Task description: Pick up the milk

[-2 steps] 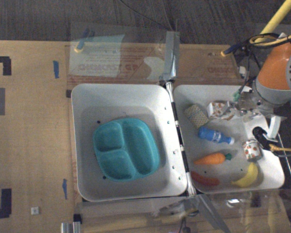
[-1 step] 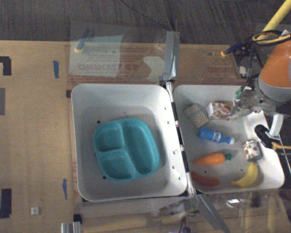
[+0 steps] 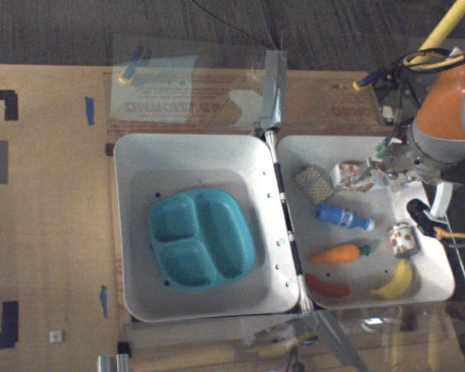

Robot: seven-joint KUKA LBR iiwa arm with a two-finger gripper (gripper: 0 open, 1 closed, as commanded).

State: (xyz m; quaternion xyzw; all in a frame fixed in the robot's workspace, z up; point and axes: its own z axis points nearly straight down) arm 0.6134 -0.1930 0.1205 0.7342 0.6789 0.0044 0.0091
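I see my arm (image 3: 443, 115) reaching in from the right edge of the camera view, its orange band uppermost and the grey wrist section just below it. The wrist points down and to the left, toward the upper right part of the frame. The gripper (image 3: 387, 163) sits low at its end; I cannot make out how its jaws stand.

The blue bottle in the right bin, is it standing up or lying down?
Lying down: the blue bottle rests on its side on the right bin's floor, cap pointing right.
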